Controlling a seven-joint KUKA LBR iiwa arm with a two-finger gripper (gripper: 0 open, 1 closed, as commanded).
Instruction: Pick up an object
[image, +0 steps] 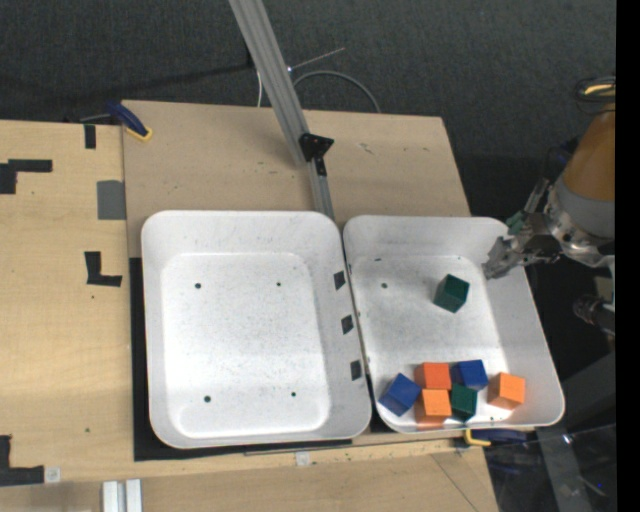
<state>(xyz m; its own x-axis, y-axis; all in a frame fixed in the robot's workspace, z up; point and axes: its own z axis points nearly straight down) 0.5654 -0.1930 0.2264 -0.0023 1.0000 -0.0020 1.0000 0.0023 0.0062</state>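
Dark green cube sits alone in the middle of the right white bin. I see the gripper over that bin's right rim, near the cube but not touching it. More small cubes crowd the near edge.

One fixed camera looks down at a slant from above the tabletop, far enough back to take in both white bins, the arm entering from the right.

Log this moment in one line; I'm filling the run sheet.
pincer: over right bin edge | holding: nothing seen | nearest: lone green cube | phase: approach
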